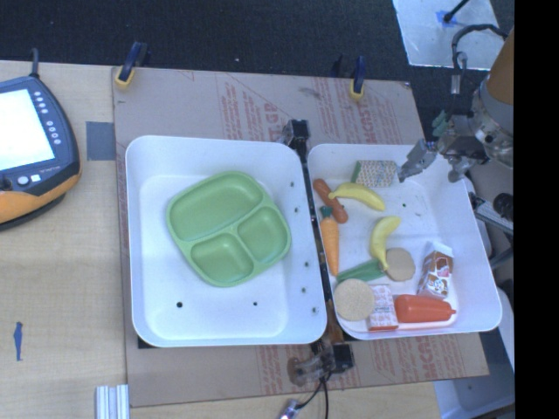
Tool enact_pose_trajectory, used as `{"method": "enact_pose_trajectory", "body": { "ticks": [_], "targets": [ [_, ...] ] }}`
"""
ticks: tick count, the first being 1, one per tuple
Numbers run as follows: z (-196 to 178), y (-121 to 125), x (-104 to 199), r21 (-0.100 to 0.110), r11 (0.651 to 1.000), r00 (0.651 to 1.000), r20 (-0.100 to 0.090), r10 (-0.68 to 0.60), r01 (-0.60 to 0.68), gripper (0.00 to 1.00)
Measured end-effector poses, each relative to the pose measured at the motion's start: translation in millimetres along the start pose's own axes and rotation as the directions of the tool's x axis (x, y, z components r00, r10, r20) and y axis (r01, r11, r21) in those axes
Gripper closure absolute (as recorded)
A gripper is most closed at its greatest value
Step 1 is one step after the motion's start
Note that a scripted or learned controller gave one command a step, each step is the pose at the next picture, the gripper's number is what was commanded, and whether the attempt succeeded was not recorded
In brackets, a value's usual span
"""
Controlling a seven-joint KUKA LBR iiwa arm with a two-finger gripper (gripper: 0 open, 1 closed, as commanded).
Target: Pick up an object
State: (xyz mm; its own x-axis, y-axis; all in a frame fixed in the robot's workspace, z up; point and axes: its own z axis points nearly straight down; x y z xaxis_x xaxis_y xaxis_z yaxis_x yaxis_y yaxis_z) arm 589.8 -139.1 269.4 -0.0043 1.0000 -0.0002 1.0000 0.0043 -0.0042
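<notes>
With my gripper (432, 157) hanging empty and spread over the right bin's (476, 234) far rim, I judge the upper banana (360, 195) nearest, lying crosswise just left and nearer me.

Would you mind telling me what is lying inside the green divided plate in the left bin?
The green divided plate sits in the left bin, and all three of its compartments look bare. Whatever might lie beneath the plate is covered and cannot be seen.
</notes>
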Motion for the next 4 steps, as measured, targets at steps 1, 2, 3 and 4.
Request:
{"method": "enact_pose_trajectory", "body": {
  "ticks": [1, 2, 3, 4],
  "targets": [
    [94, -50, 16, 0.002, 1.0, 1.0, 0.0, -0.001, 0.001, 0.0],
    [179, -24, 6, 0.002, 1.0, 1.0, 0.0, 0.0, 0.0, 0.0],
    [168, -24, 5, 0.004, 1.0, 1.0, 0.002, -0.003, 0.003, 1.0],
    [77, 40, 87, -0.002, 1.0, 1.0, -0.001, -0.001, 0.0, 1.0]
  ]
}}
